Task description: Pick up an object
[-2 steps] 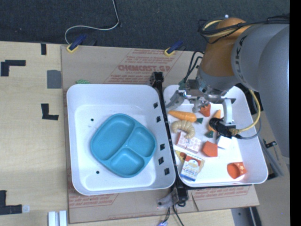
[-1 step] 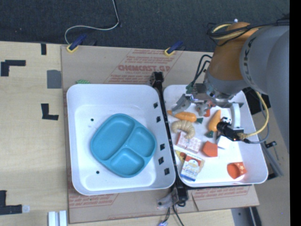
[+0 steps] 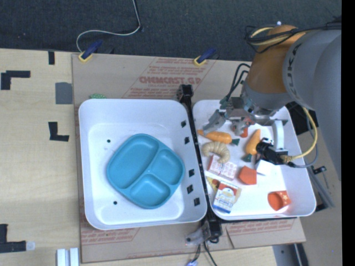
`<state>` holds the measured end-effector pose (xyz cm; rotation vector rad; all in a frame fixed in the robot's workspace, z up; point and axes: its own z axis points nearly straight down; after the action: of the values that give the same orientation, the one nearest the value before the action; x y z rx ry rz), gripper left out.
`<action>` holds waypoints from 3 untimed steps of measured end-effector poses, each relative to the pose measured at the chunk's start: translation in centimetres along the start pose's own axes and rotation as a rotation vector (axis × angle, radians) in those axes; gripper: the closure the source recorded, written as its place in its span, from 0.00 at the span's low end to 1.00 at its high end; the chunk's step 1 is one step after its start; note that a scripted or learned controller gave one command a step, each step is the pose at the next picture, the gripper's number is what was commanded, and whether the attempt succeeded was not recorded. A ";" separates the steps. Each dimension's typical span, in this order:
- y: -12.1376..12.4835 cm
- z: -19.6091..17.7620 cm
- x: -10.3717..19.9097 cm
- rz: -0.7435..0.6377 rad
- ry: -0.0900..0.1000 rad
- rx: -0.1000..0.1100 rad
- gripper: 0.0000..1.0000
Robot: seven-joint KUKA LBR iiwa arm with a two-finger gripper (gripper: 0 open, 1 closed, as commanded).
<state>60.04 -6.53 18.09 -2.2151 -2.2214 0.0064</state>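
The right bin (image 3: 302, 190) holds several small things: an orange carrot (image 3: 217, 137), a second orange piece (image 3: 253, 141), a beige curled pastry (image 3: 217, 150), a red-and-white packet (image 3: 223, 168), a red-orange wedge (image 3: 248, 175), a blue-and-white carton (image 3: 224, 197) and an orange cup (image 3: 278, 199). My gripper (image 3: 228, 124) hovers at the bin's far left part, just above the carrot. Its fingers (image 3: 213, 119) are spread open and nothing is between them. The wrist hides part of the bin's far edge.
In the left bin (image 3: 91, 148) lies a blue divided plate (image 3: 145, 170). A black divider (image 3: 191, 143) runs between the two bins. The arm's grey and orange body covers the upper right of the view.
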 end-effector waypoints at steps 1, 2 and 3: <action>0.5 6.0 -3.0 0.001 -0.001 0.002 0.00; 3.1 9.0 -3.7 0.001 -0.010 -0.022 0.00; 6.9 9.7 -3.5 0.000 -0.002 -0.005 0.00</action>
<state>66.90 -10.03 8.35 -2.2180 -2.2252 0.0024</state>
